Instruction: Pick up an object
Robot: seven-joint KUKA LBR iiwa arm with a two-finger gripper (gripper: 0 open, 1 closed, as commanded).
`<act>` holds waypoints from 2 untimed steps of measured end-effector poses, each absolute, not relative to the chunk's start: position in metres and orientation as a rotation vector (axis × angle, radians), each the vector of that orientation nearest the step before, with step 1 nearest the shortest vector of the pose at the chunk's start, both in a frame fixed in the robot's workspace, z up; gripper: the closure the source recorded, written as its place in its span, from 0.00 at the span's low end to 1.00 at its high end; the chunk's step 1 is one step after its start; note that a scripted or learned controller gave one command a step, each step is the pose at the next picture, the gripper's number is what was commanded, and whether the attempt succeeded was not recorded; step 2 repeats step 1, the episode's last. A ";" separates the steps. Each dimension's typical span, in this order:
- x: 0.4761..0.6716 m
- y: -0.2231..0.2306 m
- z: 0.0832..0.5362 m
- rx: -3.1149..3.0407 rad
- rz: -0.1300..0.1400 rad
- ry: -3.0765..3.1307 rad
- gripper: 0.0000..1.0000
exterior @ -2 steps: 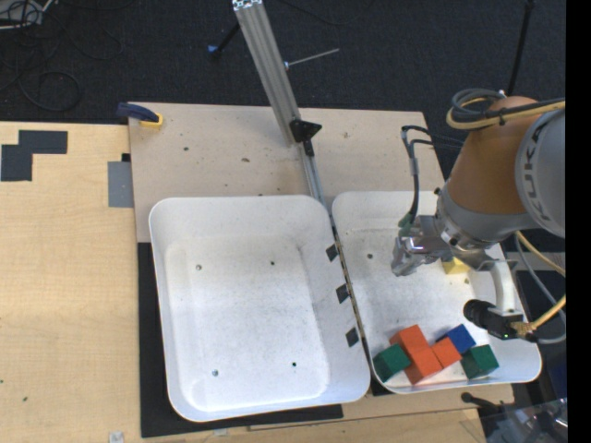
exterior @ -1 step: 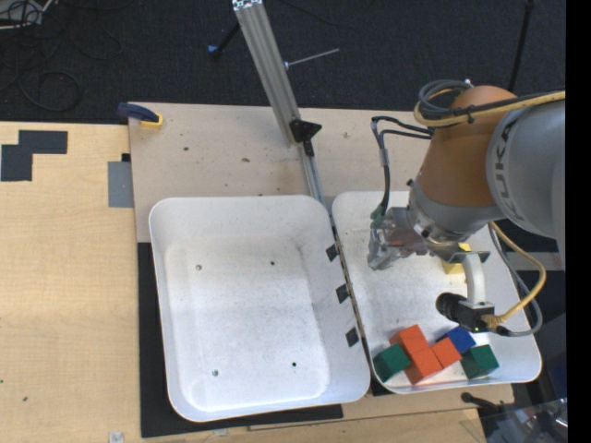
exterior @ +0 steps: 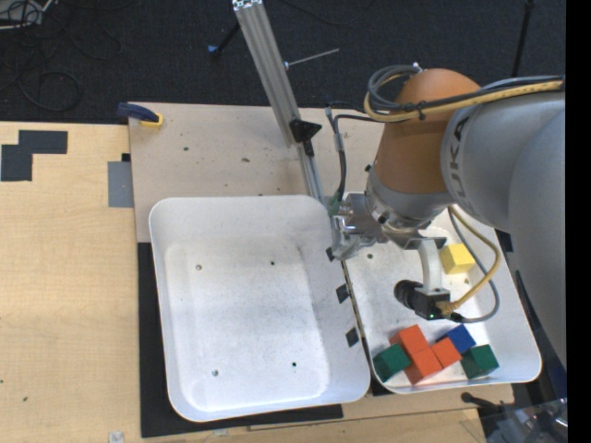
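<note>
Camera view, from above the bench: at left, the left bin (exterior: 175, 247) lies white beside its twin, the right bin (exterior: 528, 363), their rims meeting down the middle. Over the right bin's upper left corner, close to that shared edge, hangs the grey arm (exterior: 517, 173) with its orange band (exterior: 420, 127). The gripper (exterior: 362, 231) is tucked beneath the wrist. Whether it is clenched or released cannot be told from this angle, and nothing is seen in its grasp.

The objects to be picked lie further right and nearer the camera. A yellow block (exterior: 457, 258) sits alone toward the bin's right wall. Along the near edge is a tight cluster: a green block (exterior: 392, 362), orange blocks (exterior: 425, 363), a blue block (exterior: 462, 337) and a second green block (exterior: 480, 361), several touching.

The likely trouble lies in position. A descent from here would probably meet bare floor or the rim and close on nothing. In the cluster, packed neighbours leave little room, so a grasp could shove blocks aside or slip off a corner.
</note>
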State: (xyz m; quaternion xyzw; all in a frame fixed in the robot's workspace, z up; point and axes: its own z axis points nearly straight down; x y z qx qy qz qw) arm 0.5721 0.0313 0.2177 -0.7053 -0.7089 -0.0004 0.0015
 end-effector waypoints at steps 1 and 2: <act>0.587 0.070 0.221 -2.215 0.001 -2.224 1.00; 0.587 0.070 0.221 -2.215 0.001 -2.224 1.00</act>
